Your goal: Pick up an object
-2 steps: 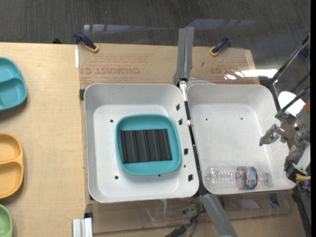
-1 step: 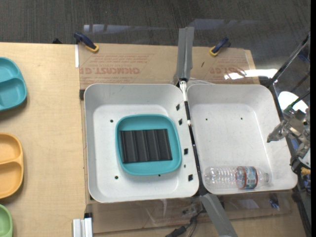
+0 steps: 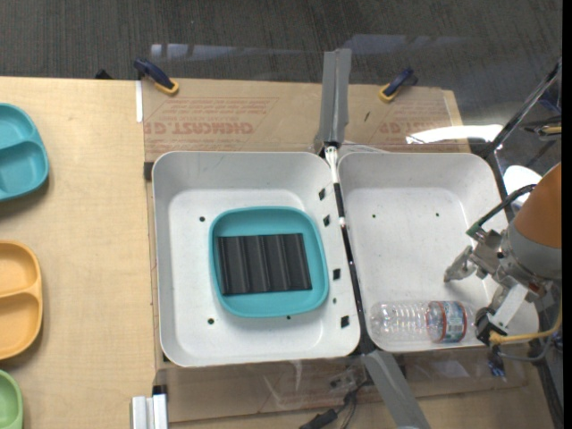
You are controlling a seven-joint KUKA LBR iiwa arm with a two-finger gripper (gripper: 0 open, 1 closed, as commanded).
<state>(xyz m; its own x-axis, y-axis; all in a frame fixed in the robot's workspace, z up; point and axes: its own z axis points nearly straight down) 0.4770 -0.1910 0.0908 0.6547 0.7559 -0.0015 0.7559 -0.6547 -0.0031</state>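
Bottle (image 3: pixel 418 321): one, clear crinkled plastic, lying sideways at near edge of right bin (image 3: pixel 402 195). Gripper (image 3: pixel 487 289) just beside cap end, fingers spread, gripping nothing. Left bin (image 3: pixel 179 239): one teal rounded-square tray (image 3: pixel 268 263), dark ribbed insert.

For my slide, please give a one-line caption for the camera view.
Gripper poised above a clear plastic bottle in the right bin; teal tray in the left bin.
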